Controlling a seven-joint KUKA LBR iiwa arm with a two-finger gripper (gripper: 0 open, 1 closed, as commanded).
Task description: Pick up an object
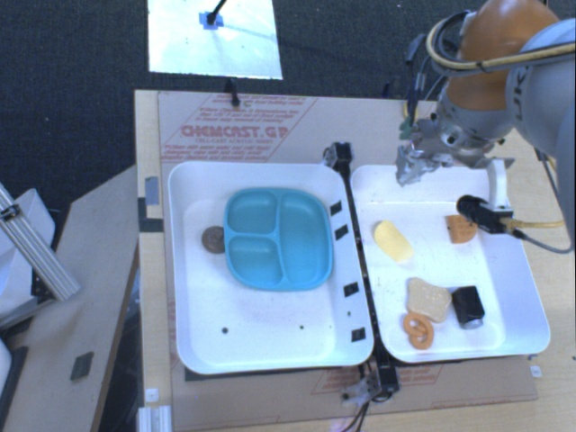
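Yellow oblong object [392, 241] in right bin [513, 277], long axis diagonal.

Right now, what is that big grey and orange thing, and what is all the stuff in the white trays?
That big thing is a robot arm. It reaches in from the right, and a camera above the bench looks down on it at a slant. At its tip is a gripper, like a two-finger hand, hanging over the far corner of the right bin. Nothing shows between its fingers.

The left bin has a blue plate with three sections and a small round brownish disc beside it.

The right bin has a yellow piece, an orange piece, a tan bread-like piece, a pretzel and a black block. They look like toy foods.
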